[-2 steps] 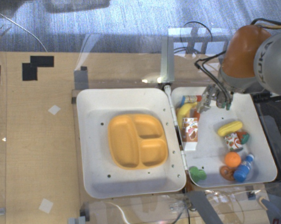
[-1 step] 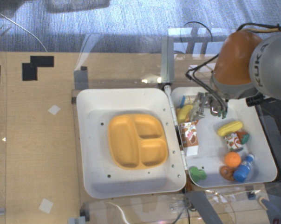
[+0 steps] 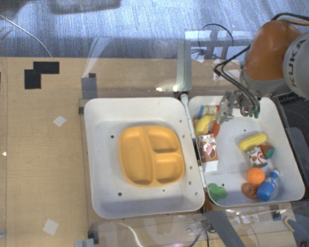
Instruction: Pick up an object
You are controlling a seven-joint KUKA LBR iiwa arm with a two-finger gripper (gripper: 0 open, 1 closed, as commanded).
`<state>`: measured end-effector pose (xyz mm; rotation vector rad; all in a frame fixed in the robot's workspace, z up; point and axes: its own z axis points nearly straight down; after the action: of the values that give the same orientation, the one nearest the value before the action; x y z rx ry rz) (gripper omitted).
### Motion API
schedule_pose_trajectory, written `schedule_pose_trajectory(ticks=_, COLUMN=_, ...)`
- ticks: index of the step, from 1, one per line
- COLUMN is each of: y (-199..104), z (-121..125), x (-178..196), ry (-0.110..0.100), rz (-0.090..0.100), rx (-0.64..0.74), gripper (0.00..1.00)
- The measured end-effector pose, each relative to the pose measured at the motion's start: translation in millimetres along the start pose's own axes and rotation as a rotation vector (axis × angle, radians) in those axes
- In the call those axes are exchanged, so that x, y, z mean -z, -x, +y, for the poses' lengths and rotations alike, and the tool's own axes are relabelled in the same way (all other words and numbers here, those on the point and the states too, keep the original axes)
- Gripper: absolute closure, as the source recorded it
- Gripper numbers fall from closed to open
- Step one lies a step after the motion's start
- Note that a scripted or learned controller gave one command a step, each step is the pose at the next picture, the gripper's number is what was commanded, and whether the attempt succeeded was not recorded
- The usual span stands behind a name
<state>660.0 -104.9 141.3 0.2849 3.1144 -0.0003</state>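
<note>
Although the gripper (image 3: 239, 107) hangs over the far end of the right bin (image 3: 285, 140), I cannot tell how its jaws stand, and nothing shows between them. Just to their left a cluster of toys crowds the bin's left wall: a yellow banana-like piece (image 3: 202, 125), an orange-red piece (image 3: 215, 128) and a small carton (image 3: 208, 147). Nearer the camera from the jaws lie a yellow corn-like toy (image 3: 253, 140), a small printed can (image 3: 255, 156), an orange ball (image 3: 256, 176), a blue bottle (image 3: 267, 188) and a green toy (image 3: 217, 191). Any of these could be the object to pick. I judge that a descent here may land on bare floor, or graze the crowded cluster and nudge pieces against the wall rather than clasp one. Well to the left, the left bin (image 3: 102, 148) holds a yellow divided tray (image 3: 151, 155).
</note>
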Motion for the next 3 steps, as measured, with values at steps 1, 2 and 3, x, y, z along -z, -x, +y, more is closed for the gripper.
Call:
schedule_pose_trajectory(ticks=1, y=-0.6, z=0.8, x=-1.1, ry=0.0, rz=0.002, rx=0.001, gripper=0.0)
schedule_pose_trajectory(ticks=2, y=-0.6, z=0.8, x=-1.1, ry=0.0, rz=0.002, rx=0.001, gripper=0.0)
schedule_pose_trajectory(ticks=3, y=-10.0, z=-70.1, x=-24.6, ry=-0.003, rz=0.005, rx=-0.57, gripper=0.0)
